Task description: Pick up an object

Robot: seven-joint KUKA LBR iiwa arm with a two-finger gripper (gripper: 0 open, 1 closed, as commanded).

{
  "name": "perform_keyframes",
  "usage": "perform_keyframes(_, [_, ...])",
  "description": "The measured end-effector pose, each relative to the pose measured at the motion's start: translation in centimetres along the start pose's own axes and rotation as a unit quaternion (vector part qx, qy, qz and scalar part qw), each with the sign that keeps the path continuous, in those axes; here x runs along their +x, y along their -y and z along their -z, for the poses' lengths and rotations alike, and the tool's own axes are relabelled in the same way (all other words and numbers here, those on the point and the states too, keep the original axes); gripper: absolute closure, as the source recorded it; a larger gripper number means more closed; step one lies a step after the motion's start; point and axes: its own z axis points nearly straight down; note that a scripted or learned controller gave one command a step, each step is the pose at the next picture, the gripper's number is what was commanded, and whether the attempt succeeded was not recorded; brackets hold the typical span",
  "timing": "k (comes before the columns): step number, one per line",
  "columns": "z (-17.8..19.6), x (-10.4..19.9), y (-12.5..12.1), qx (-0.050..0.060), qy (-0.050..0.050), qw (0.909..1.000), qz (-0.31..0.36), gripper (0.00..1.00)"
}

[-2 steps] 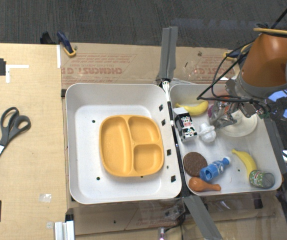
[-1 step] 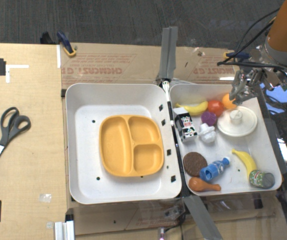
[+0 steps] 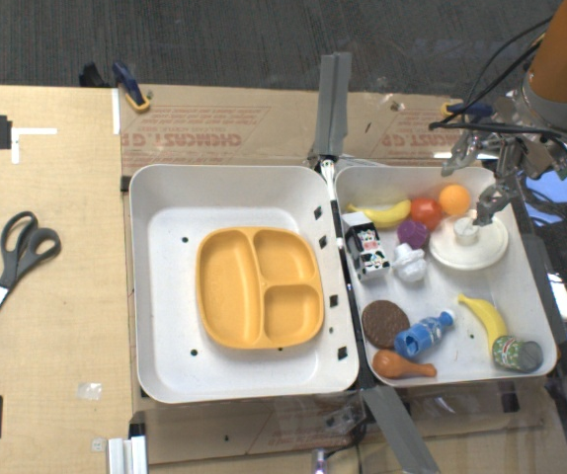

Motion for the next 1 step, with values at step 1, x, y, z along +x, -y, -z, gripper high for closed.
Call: perform_keyframes(1, [-11.67,2.69,-3.14,-0.001,0.0,1.0,0.009,0.0])
